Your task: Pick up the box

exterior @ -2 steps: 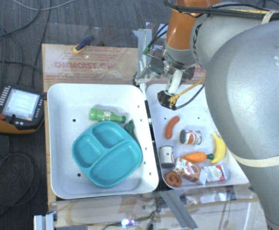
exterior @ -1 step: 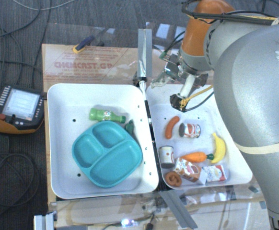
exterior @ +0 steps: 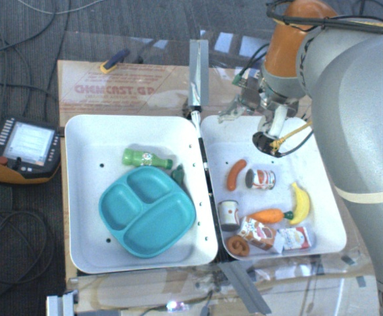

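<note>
**Operator:** Locate the box.

**Technician:** The box [exterior: 296, 239], red and white, lies flat in the near right corner of the right bin [exterior: 314, 174], close to the near wall. Its long axis runs roughly across the view, slightly tilted.

**Operator:** What surrounds it?

**Technician:** A packet [exterior: 257, 233] touches its end on the view's left. The packet could also pass for a box, so treat this choice of target as a judgement. A carrot [exterior: 270, 216] lies just beyond the seam between the two. A banana [exterior: 301, 203] lies just beyond the box, near but apparently apart from it.

**Operator:** Where is the gripper, and what is its state?

**Technician:** The gripper [exterior: 235, 112] hangs over the far left corner of the same bin, at its rim. I cannot tell whether it is open or closed. Nothing is seen held in it.

**Operator:** State the governing relation.

**Technician:** The box lies diagonally across the bin from the gripper, toward the near wall and the view's right. The two are well apart, with most of the bin's contents between them. The coming move probably calls for a traverse along that diagonal, then a descent with the closing direction set across the box's short side. The hazards are the packet at one end and the bin wall on the near side.
</note>
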You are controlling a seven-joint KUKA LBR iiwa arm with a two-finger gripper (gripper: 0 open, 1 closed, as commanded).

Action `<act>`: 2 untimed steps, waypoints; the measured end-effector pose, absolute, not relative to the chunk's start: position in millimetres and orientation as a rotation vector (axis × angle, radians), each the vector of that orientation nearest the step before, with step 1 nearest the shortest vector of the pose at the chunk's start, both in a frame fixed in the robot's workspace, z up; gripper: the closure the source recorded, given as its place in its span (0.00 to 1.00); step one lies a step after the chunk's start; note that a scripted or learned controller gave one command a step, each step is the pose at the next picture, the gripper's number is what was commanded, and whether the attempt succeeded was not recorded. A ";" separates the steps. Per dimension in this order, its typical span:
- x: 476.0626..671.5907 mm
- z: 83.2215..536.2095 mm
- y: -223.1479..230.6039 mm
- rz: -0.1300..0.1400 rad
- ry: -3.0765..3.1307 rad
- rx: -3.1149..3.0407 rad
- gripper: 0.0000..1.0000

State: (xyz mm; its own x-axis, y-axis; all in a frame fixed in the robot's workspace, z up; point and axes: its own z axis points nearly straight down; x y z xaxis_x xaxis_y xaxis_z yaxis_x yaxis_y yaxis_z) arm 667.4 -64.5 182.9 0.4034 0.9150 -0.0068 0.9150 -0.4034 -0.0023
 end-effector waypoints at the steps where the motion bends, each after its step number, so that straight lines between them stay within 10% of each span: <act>1: 611.3 95.3 -93.5 -0.004 1.872 2.527 0.00; 2: 562.2 90.2 -146.0 0.010 1.884 2.502 0.00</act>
State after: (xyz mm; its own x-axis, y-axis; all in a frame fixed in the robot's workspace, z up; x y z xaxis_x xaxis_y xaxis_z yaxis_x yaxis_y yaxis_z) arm 562.2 -146.0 90.2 0.2762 0.9611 -0.0008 0.9610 -0.2762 0.0119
